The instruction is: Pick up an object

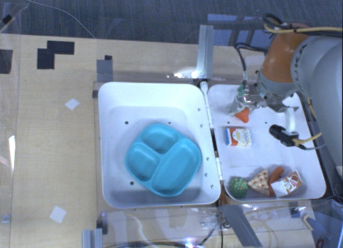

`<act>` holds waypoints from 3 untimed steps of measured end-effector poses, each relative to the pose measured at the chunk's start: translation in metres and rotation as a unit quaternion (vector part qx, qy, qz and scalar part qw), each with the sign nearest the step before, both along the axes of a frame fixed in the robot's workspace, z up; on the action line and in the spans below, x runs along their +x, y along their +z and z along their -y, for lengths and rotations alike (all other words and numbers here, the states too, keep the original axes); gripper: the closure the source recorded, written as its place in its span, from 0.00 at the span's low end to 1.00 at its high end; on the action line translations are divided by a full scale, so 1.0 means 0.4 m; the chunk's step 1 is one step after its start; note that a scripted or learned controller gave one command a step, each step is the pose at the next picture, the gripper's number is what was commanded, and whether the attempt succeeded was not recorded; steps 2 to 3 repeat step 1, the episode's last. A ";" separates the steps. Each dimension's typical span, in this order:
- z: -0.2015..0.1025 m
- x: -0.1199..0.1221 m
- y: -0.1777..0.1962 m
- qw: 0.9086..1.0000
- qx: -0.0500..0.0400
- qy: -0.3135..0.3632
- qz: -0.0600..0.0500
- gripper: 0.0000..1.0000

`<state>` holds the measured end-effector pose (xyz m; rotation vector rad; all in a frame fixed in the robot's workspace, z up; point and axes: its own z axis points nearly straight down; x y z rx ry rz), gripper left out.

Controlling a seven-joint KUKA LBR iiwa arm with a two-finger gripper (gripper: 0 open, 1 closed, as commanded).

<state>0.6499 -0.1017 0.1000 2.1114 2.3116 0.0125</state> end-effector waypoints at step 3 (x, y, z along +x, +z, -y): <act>-0.176 -0.169 0.294 1.000 0.001 0.026 -0.003 1.00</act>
